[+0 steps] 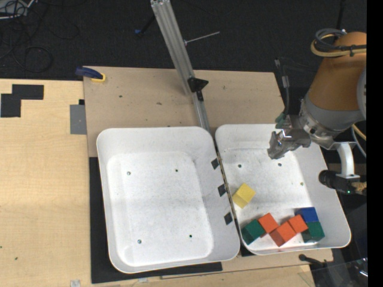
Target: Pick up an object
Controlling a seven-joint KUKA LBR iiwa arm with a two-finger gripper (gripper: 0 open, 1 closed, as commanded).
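Broadly, I see the pale wooden bench (143, 100) carrying two shallow white plastic bins side by side. From my seat, the left white bin (158, 199) sits beside the right white bin (287, 160), their inner rims touching along a line of small black clips. A long ribbed grey metal rail (176, 49) leans across the bench top toward the junction of the bins. The grey arm with its orange band (341, 76) reaches in from the right, and its two-finger metal gripper (278, 148) hangs over the upper part of the right bin; I cannot tell how its tips stand, and I see no block at them. The blocks all lie in the right bin, well apart from the gripper. A yellow cube (243, 195) sits alone near the left wall. Along the near edge a cluster crowds together: a dark green block (253, 230), an orange block (268, 222), a red-orange pair (288, 229), a blue cube (308, 214) and another green block (313, 232).
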